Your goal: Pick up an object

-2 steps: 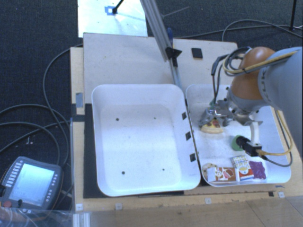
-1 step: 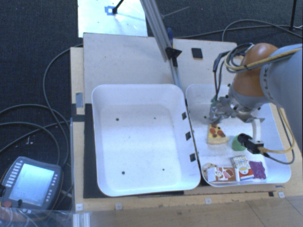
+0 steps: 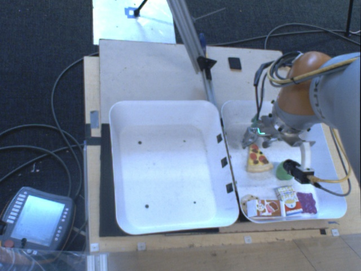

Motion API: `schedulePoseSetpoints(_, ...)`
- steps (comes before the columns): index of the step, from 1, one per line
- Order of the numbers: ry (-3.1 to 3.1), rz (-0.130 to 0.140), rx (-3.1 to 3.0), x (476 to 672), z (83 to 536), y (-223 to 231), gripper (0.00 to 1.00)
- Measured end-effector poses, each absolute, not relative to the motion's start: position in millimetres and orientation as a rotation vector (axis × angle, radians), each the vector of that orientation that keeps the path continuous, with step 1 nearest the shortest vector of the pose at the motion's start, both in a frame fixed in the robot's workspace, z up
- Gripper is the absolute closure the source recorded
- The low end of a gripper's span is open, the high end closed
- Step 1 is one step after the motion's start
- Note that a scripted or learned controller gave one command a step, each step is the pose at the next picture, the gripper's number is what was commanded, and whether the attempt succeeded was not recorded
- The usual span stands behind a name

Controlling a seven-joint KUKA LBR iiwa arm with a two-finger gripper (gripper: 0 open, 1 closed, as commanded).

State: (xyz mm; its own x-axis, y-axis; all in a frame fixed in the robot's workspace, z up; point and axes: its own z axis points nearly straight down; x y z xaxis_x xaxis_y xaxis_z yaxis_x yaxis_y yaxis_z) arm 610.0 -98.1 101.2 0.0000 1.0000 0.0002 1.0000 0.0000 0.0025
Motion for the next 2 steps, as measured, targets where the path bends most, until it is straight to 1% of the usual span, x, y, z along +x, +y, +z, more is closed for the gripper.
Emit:
schedulePoseSetpoints(1, 2.223, -0.001, 2.222, 581.6, 90, -83, 0.00)
schedulePoseSetpoints(2, 2.215, -0.003, 2.227, 529.1, 91, -136, 0.00)
